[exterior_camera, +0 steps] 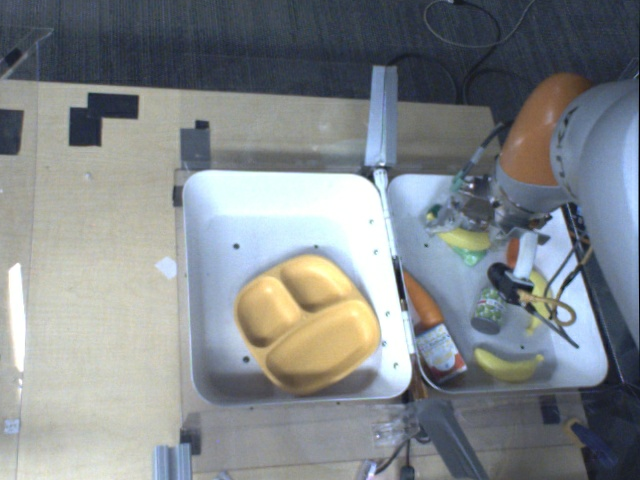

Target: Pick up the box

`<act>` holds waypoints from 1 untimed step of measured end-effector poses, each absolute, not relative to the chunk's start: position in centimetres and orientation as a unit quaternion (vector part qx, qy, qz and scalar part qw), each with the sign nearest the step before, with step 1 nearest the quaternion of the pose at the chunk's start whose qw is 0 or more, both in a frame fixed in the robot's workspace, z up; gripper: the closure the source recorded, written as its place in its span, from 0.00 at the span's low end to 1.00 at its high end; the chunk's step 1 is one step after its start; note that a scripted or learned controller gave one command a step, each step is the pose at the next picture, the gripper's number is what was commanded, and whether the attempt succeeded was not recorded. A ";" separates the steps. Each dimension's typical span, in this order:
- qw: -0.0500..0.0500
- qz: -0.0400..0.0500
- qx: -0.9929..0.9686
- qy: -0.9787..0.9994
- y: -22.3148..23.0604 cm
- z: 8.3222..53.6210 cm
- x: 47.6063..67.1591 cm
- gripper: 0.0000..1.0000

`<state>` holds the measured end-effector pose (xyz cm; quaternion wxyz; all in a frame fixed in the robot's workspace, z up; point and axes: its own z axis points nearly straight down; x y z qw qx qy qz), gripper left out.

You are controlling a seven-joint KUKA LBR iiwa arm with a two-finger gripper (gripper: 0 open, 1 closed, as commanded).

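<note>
box point(466, 242), as best i can judge, is the small yellow-and-green thing in the right bin point(445, 288), near its far wall and partly under the gripper point(490, 218); its shape is too covered to be sure. the arm point(590, 158) leans in over that bin from the right, wrist low above the spot, which fits a descent on the box rather than on anything else. the left bin point(200, 268) holds a yellow tray point(305, 323), lying flat and well apart from the work. in the right bin a bottle point(432, 328) lies along the left wall, a banana point(508, 364) along the near edge, and a jar point(489, 308) stands between them, near enough to the box to crowd a grasp. whether the gripper is open or closed i cannot tell, nor whether it touches the box.
</note>
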<state>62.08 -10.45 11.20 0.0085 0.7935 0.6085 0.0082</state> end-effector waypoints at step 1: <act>0.008 0.008 0.793 0.608 -10.5 11.2 62.1 0.00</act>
